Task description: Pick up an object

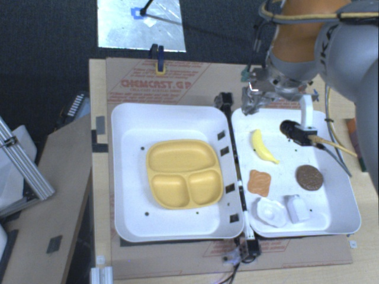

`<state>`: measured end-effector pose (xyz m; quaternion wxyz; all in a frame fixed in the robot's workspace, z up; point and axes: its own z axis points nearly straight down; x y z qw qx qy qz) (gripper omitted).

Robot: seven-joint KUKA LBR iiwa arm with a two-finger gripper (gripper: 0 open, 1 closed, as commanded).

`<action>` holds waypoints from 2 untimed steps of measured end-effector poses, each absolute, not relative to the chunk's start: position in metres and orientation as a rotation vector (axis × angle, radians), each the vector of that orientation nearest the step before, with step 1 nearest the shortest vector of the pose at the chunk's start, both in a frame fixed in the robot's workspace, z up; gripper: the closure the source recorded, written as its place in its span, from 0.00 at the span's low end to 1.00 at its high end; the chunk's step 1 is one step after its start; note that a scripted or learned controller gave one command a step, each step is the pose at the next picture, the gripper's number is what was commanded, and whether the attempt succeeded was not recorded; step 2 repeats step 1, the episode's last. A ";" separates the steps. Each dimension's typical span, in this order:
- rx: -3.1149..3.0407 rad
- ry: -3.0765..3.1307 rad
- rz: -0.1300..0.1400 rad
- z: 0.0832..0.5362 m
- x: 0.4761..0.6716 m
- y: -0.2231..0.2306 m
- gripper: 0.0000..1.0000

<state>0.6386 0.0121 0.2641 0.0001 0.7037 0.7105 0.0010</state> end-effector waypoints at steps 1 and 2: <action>2.210 2.232 0.005 0.263 0.642 0.070 1.00; 2.210 2.232 0.005 0.263 0.642 0.070 1.00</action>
